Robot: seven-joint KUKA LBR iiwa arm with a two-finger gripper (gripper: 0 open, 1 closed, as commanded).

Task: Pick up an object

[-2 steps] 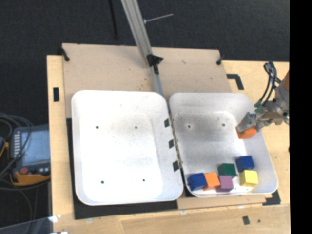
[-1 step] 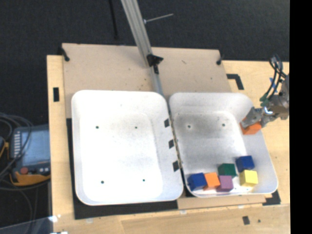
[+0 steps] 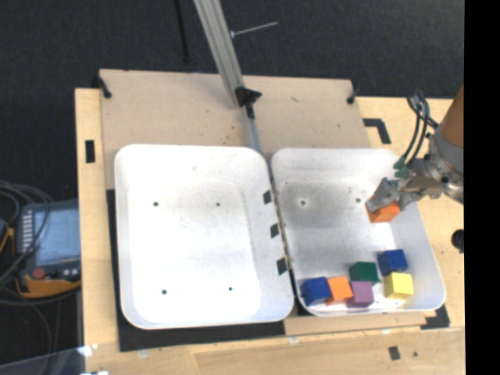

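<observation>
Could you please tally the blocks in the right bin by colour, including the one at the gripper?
Blue blocks: 2
Orange blocks: 2, one of them at the gripper
Green block: 1
Purple block: 1
Yellow block: 1
Total: 7

Blocks point(image 3: 359, 283) cluster in the right bin's point(image 3: 312, 170) near corner.

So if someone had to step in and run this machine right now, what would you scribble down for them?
Claw: over the right bin, shut on an orange block, which looks lifted.
Other blocks along that bin's near edge: blue, orange, purple, green, blue, yellow.
Done: the pick appears made.
Left: confirm the grip holds.
</observation>
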